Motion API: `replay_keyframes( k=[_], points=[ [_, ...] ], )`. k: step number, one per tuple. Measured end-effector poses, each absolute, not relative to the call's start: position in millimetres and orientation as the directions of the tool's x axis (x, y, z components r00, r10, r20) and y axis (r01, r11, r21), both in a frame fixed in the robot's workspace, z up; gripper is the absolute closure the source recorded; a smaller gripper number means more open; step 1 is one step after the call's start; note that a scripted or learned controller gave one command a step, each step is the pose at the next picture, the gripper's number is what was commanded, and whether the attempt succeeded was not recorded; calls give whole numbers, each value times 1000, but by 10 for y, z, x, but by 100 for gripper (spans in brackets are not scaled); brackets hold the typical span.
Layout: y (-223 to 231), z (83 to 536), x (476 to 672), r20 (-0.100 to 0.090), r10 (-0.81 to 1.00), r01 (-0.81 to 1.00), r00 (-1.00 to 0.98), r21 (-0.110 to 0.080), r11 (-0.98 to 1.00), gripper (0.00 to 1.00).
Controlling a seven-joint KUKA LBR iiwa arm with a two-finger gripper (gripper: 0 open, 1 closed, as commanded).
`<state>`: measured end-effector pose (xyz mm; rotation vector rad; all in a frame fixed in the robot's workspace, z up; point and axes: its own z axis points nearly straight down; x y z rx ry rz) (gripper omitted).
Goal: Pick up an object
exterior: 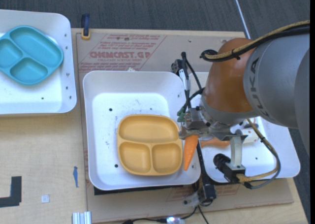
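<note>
An orange carrot [189, 153] lies against the right wall of the middle white bin [129, 95], its tip pointing toward the front edge. Beside it on the left sits a yellow three-compartment plate [147, 144]. My gripper [189, 130] hangs straight over the carrot's upper end, right at the wall between the two bins. The grey and orange wrist above it hides most of the gripper. Another orange piece [216, 143] peeks out under the arm in the right bin [285, 161].
A blue divided plate [29, 54] rests in a white tray [64, 95] at the upper left. Cables [231, 169] hang from the wrist over the right bin. A cardboard sheet [123, 50] lies under the bins.
</note>
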<state>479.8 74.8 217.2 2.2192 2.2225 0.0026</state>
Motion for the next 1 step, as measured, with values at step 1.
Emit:
replay_keyframes(
  k=[1],
  points=[
    [367, 2046, 4799, 1, 1000, 1000, 0, 0, 0, 100]
  ],
)
